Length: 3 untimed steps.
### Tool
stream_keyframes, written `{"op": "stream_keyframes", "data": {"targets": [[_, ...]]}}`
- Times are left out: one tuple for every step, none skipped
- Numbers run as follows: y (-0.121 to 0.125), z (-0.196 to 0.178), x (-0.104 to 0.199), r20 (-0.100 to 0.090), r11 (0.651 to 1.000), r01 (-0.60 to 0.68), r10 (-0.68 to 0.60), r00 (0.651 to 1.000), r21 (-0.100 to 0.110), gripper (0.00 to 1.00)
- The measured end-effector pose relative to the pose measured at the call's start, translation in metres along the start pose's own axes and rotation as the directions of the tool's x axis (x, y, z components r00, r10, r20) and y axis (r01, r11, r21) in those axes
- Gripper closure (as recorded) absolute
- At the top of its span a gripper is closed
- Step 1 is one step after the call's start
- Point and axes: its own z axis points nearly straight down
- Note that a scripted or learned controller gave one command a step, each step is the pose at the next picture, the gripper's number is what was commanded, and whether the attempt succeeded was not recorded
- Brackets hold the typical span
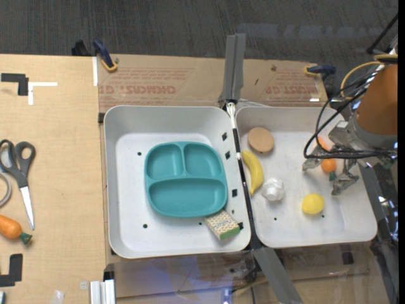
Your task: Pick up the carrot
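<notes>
Hanging spread and unclenched over the right bin's (361, 233) 3 o'clock edge, gripper (328, 173) straddling carrot (328, 165), best centred and closed across it before lifting; counting outward: one lemon (312, 204) at 7, one banana (253, 171) at 9, one tray (185, 179), second carrot (9, 227) far at 9.
</notes>
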Motion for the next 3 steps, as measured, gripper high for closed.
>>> {"op": "stream_keyframes", "data": {"targets": [[0.0067,0.0008,0.0072,-0.001,0.968,0.252,-0.252,0.968,-0.003,0.00],[0.0098,0.0005,0.0103,0.000,0.964,0.267,-0.267,0.964,-0.003,0.00],[0.0097,0.0004,0.0058,0.003,0.900,0.436,-0.436,0.900,-0.004,0.00]]}}
